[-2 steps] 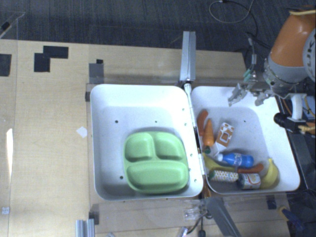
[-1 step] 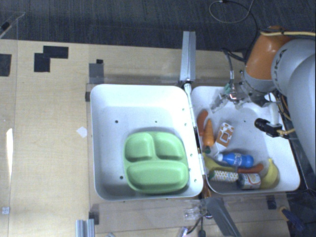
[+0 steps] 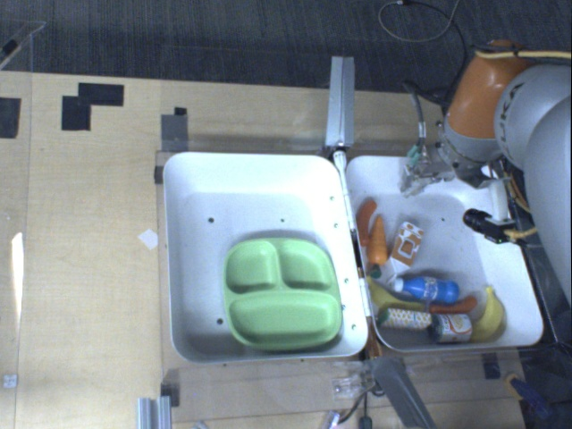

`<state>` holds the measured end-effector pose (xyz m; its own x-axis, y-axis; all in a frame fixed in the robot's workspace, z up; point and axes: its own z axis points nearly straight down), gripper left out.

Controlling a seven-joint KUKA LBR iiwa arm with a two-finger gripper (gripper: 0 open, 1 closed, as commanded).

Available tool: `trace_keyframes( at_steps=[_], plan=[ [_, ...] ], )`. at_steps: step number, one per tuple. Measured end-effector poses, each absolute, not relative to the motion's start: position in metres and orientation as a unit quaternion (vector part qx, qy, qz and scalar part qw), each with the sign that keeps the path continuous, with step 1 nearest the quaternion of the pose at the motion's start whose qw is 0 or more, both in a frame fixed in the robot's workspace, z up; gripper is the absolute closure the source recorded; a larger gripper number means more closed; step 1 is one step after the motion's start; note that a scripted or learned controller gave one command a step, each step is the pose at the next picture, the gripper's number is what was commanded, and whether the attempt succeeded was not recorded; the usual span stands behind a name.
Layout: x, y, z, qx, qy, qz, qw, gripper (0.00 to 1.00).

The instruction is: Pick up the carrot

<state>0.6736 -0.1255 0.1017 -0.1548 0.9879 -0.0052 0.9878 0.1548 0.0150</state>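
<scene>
Seemingly for a later descent, the gripper [image 3: 418, 173] is poised beyond the carrot [image 3: 378, 239]; jaws' state cannot be told.

The pale wooden table [image 3: 80, 275] carries two white bins side by side near its right edge. The left bin [image 3: 192, 239] and right bin [image 3: 518, 284] touch along a metal rail [image 3: 340, 105]. Black marks [image 3: 89, 104] sit toward the far left corner.

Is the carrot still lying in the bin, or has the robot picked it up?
Still in the bin. The carrot lies flat by the right bin's left wall, while the gripper is above it, apart.
</scene>
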Motion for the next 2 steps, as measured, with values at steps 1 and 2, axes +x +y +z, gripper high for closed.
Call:
trace_keyframes(
  at_steps=[1, 2],
  plan=[
    [0.670, -0.069, 0.187, 0.767, 0.641, 0.0024, 0.002, 1.00],
    [0.670, 0.000, 0.185, 0.633, 0.774, 0.0017, 0.002, 1.00]
  ],
)
